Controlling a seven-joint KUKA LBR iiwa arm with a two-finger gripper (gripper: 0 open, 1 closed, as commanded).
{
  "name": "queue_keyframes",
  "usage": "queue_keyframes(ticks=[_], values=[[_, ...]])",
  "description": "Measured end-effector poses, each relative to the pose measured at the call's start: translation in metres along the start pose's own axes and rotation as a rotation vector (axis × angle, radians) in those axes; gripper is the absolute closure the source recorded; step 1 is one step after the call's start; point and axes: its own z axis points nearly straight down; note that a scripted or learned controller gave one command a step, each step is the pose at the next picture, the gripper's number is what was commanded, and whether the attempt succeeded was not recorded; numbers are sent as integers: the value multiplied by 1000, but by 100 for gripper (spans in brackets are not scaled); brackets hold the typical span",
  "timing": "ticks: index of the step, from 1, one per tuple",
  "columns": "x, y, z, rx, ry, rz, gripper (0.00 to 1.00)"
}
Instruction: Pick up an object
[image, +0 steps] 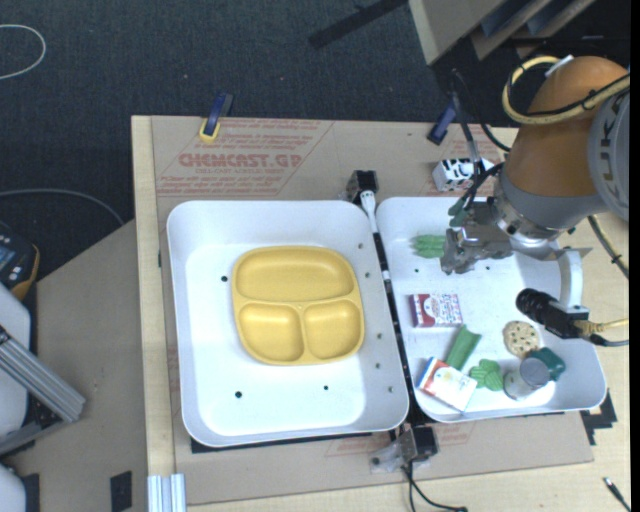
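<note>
Where gripper (462, 252) sits, fingers indistinct.

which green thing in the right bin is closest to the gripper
The small green toy at the bin's upper left, just left of the gripper. The green stick and the green piece lie lower down.

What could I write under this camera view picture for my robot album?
Robot gripper hovering over the right bin of small toys, beside a yellow divided tray in the left bin.

Grey arm (560, 190) with orange band (570, 110), looped yellow cable (520, 85).
</note>
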Motion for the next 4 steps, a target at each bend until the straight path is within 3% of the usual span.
queue_keyframes(ticks=[1,2,4], values=[[0,-22,3,-1,-2,5,100],[4,-26,-10,-7,-3,2,100],[8,-25,0,-4,-1,4,100]])
